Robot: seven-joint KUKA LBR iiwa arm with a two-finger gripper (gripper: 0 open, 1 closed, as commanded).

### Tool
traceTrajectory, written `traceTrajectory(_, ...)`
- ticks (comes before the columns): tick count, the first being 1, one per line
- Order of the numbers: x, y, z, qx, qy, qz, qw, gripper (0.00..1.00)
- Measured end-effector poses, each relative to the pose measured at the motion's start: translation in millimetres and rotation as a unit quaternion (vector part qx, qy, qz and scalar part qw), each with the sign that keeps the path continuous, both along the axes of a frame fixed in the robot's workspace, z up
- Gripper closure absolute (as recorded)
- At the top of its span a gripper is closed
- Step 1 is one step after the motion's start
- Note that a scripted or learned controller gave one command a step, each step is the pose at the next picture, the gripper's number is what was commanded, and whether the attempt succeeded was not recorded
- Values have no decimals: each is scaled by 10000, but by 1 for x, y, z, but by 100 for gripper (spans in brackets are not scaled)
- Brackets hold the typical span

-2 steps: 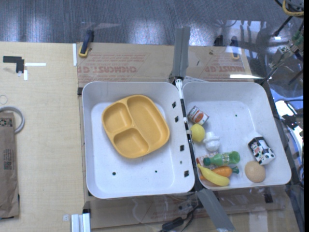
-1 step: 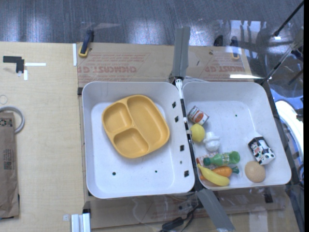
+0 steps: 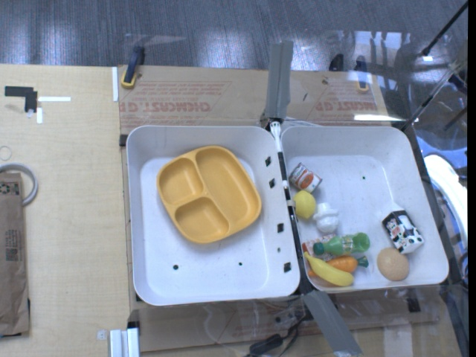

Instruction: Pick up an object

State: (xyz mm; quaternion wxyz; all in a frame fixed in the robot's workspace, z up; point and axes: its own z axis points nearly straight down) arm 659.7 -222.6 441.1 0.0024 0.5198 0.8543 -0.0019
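Note:
The right bin (image 3: 372, 143) holds several small objects along its left and front sides. A small red and white can (image 3: 304, 178) lies near the divider, with a yellow lemon (image 3: 305, 204) and a white lumpy piece (image 3: 326, 217) just below it. A green bottle (image 3: 344, 243), an orange carrot (image 3: 343, 263) and a yellow banana (image 3: 328, 271) cluster at the front left corner. A tan egg-shaped object (image 3: 393, 264) and a black and white carton (image 3: 402, 231) lie at the front right.
The left bin (image 3: 141, 222) contains a yellow three-compartment plate (image 3: 209, 193). Cardboard sheets lie behind both bins. A brown paper bag (image 3: 13, 250) rests on the wooden bench at far left. A grey divider post (image 3: 279, 84) stands between the bins at the back.

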Motion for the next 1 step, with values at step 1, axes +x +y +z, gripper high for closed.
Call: traceTrajectory(1, 1, 0, 9, -15, -6, 10, 10000, 100)
